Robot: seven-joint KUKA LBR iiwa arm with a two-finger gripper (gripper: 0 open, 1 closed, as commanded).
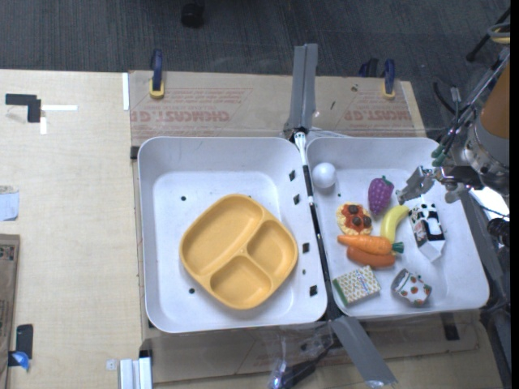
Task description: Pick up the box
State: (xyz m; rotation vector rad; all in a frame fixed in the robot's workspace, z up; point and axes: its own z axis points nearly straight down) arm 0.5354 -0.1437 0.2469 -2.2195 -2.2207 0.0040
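The box (357,284), a small patterned carton, lies flat near the front edge of the right bin (478,286), just beside the carrot (369,250) and well apart from the tool (425,186), which hangs over the bin's back right part, close above the black-and-white cow-patterned carton (426,227). I cannot tell how the tool is set. It probably sits there because the arm enters from that side. Banana (392,221), grapes (380,192) and pizza toy (355,217) crowd the middle, so a descent from above onto the box looks cleanest
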